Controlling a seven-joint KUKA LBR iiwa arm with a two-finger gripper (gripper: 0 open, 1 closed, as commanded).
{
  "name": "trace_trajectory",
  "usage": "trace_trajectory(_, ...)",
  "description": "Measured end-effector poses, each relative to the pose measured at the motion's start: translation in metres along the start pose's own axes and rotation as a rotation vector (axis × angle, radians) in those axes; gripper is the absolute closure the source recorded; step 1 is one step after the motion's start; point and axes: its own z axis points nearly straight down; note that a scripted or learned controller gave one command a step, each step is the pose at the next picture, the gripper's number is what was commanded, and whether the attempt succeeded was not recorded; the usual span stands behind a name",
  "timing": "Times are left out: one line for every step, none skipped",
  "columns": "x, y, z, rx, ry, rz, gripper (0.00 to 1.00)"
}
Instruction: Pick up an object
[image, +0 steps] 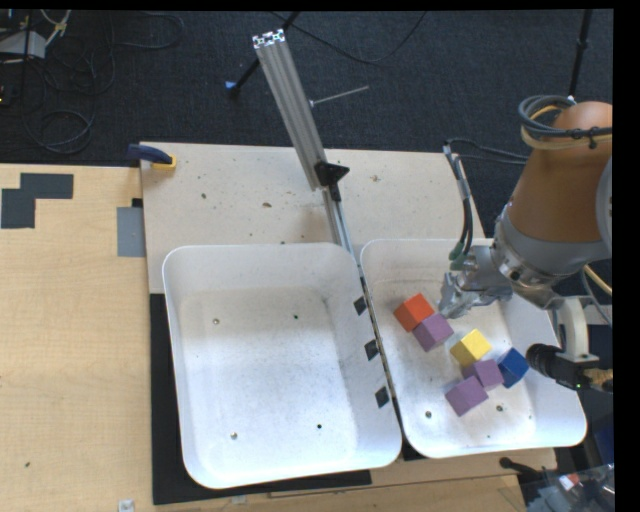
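Camera view: hand (452, 300) low in right bin (560, 430), just beside orange cube (411, 311) and purple cube (433, 331); finger state too blurred, cannot tell. No object visibly gripped, so pick likely still pending. Yellow cube (471, 347), blue cube (513, 366), two more purple cubes crowd nearby. Left bin (200, 270) alongside.

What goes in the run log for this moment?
gripper above right bin | nearest: orange block, purple block | nothing seen held
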Motion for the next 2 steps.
trace_trajectory(0.034, 0.031, 0.015, 0.002, -0.001, 0.001, 1.0)
trace_trajectory(0.087, 0.052, 0.02, 0.001, 0.001, 0.0, 1.0)
